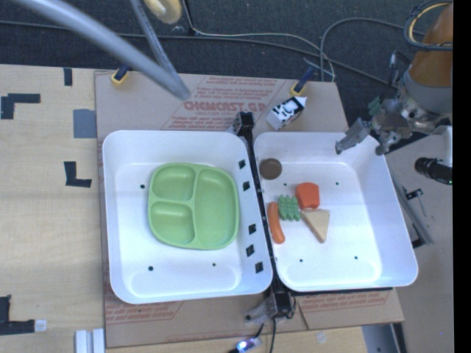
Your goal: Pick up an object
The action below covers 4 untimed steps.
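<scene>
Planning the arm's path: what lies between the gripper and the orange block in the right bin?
In the camera view, bare white bin floor and the right bin rim separate the gripper from the orange block.

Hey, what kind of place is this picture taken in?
Most likely a robotics lab test bench: a robot arm's gripper hangs over two white bins, one holding a green divided plate, the other toy food such as a carrot, with cables behind.

A green divided plate (pixel 194 205) lies in the middle of the left white bin (pixel 125 271). Black cables (pixel 243 39) trail along the desk's far edge.
</scene>
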Available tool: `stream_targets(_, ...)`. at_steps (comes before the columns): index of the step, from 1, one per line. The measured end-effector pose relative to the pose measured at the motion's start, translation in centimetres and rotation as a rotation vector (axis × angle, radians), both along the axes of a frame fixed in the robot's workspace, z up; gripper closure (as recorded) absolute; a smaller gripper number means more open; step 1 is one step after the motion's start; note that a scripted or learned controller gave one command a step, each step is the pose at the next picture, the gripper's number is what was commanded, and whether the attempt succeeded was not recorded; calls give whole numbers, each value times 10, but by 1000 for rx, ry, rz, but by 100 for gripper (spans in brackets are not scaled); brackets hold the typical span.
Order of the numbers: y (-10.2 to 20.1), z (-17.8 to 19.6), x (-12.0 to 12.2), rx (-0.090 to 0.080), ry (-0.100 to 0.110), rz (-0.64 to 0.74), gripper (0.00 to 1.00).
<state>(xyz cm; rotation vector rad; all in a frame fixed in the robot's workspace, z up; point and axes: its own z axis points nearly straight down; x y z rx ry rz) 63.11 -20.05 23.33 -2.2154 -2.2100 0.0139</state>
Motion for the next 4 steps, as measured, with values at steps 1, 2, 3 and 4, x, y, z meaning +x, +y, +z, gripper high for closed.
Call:
stream_targets(1,1,9,3,-3,-14,4,0)
stream_targets(2,9,-50,7,-2,-8,4,0)
stream_targets(3,19,-104,9,-3,-9,4,0)
stream_targets(4,19,-151,9,-6,-15,5,0)
